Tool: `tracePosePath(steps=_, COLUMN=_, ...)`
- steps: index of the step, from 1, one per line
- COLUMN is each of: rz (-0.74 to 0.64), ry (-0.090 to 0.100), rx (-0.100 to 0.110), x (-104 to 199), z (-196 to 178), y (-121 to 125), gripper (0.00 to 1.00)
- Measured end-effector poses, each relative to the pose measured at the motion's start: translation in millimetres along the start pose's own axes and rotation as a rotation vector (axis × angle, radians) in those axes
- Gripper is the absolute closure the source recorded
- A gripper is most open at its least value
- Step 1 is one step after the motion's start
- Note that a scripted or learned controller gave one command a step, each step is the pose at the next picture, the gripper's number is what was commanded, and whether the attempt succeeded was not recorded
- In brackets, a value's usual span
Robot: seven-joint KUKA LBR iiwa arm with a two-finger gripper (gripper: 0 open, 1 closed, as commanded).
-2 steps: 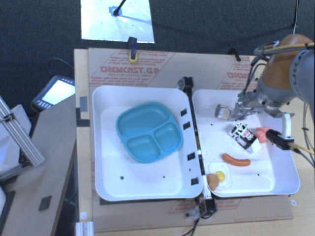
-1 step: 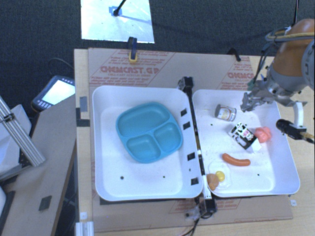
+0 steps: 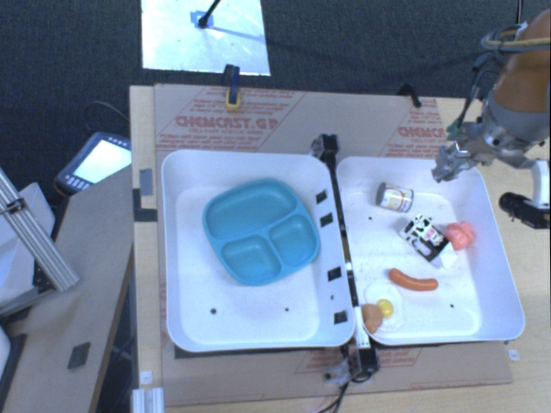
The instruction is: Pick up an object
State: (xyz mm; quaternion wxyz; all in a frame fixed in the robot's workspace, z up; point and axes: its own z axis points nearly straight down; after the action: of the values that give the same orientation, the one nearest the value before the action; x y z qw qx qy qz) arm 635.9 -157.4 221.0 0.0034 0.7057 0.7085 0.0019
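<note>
The right bin holds a small tin can on its side, a black-and-white cow toy, a pink toy, an orange sausage, a fried egg and a brown piece. My gripper hangs over the bin's far right rim, right of and beyond the can, with nothing seen in it. The arm's orange band sits above it at the right edge.
The left bin carries a blue divided plate. A black clip strip runs between the bins. A yellow clamp sits at the cardboard's far edge, and a tablet lies off the bench at left.
</note>
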Motion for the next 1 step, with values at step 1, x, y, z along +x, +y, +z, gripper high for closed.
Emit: tracePosePath(steps=1, rz=-0.005, ry=0.004, rx=0.006, x=51.3, z=3.5, y=-9.1, gripper=1.00)
